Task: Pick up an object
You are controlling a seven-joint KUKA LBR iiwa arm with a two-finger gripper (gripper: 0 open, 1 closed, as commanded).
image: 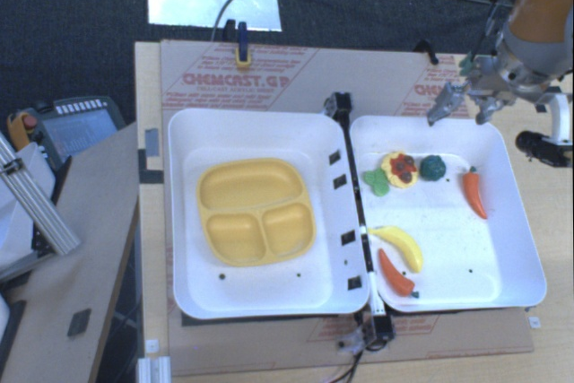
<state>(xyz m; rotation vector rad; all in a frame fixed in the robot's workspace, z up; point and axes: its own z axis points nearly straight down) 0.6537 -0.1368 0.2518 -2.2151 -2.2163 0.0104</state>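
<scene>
End effector (465,108) open above right bin's (520,193) far rim.

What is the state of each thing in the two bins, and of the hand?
hand: open, above the right bin's far edge, holding nothing
yellow tray: flat in the left bin, compartments bare
banana: lying in the right bin
red pepper: lying beside the banana
carrot: lying near the right wall
pizza toy: lying flat
dark green ball: resting beside the pizza toy

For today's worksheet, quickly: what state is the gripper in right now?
Gripper: open, holding nothing, above the right bin's far edge.
</scene>
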